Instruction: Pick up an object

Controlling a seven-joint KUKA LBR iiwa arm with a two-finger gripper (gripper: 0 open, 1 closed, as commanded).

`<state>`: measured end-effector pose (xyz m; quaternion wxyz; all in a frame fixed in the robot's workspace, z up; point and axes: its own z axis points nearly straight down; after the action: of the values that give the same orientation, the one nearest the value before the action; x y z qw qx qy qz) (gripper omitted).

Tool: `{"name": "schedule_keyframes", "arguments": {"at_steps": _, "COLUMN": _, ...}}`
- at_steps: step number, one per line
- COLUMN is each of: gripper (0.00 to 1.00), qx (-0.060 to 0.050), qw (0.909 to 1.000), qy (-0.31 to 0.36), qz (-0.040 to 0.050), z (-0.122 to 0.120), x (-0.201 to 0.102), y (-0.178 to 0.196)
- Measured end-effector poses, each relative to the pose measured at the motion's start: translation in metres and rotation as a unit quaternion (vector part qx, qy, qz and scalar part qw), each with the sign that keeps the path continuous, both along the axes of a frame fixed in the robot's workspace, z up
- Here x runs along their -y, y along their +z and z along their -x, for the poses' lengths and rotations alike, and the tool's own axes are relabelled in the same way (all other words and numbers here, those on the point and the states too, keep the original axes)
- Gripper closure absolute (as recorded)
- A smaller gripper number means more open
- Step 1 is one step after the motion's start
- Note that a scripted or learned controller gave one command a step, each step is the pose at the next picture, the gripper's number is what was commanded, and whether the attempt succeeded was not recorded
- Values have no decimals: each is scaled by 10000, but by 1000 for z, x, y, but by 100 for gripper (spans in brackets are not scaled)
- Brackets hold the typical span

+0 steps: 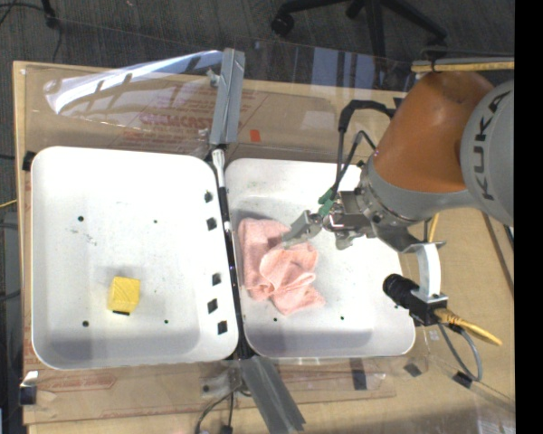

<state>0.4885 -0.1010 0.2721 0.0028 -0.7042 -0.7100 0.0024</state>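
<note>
Near the bottom of the frame, a small yellow block is seen lying in the lower left part of the left bin, well apart from everything else. In the right bin, a crumpled pink cloth is found against the bin's left wall, centre frame. The hand is positioned over the cloth's upper right edge, touching or just above it; whether it is clenched or released cannot be told. Farther up, at the right, the grey arm with its orange band is seen above the tabletop.
</note>
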Motion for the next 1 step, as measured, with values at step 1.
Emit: {"name": "schedule_keyframes", "arguments": {"at_steps": 1, "gripper": 0, "qx": 10, "qw": 9953, "qy": 963, "qz": -8, "z": -27, "x": 10, "y": -172}}
